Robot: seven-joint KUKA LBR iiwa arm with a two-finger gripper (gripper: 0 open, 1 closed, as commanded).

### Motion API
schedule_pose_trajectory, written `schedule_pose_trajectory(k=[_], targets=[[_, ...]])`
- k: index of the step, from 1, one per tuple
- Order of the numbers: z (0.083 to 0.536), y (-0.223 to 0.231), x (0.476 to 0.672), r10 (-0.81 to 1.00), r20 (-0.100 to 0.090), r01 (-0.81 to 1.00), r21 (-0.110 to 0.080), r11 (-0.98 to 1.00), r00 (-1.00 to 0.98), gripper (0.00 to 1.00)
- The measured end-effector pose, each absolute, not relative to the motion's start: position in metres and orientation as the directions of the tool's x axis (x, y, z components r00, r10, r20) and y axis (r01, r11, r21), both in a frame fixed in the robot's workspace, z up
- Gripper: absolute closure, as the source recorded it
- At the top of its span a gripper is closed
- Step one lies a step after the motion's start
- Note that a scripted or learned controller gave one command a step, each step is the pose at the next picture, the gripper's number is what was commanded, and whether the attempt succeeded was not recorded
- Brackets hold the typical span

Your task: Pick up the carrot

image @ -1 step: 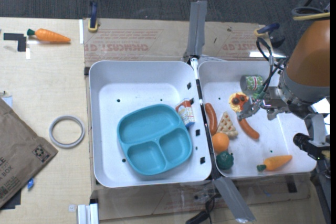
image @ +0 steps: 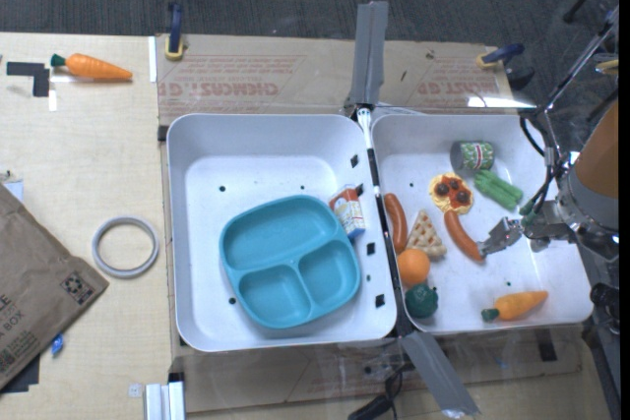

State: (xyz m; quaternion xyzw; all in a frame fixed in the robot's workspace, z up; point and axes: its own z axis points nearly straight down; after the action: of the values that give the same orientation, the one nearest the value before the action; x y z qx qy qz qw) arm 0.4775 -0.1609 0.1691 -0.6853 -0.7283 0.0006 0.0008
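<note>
While its fingers stand slightly apart with nothing between them, the end effector [image: 502, 236] hangs over the right bin [image: 551, 315], just beside the lower end of a red sausage [image: 463, 235]. Below it and a little to the right, the carrot [image: 516, 306] lies flat on the bin floor near the front wall, well apart from the fingers. An orange [image: 413, 266] and a waffle wedge [image: 425, 233] sit further left. Another carrot [image: 91, 67] rests on the tabletop [image: 79, 162], far left.
</note>
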Motion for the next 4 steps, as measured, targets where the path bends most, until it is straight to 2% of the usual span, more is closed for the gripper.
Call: schedule_pose_trajectory(k=[1, 2, 3, 4], targets=[[0.178, -0.161, 0.478, 0.998, 0.0, 0.998, -0.001, 0.059, -0.059, 1.0], [0.178, -0.161, 0.478, 0.998, 0.0, 0.998, -0.001, 0.059, -0.059, 0.0], [0.091, -0.187, 0.477, 0.999, 0.001, 0.999, -0.001, 0.044, -0.044, 0.0], [0.126, -0.192, 0.478, 0.971, -0.001, 0.971, 0.0, 0.237, -0.237, 0.0]])
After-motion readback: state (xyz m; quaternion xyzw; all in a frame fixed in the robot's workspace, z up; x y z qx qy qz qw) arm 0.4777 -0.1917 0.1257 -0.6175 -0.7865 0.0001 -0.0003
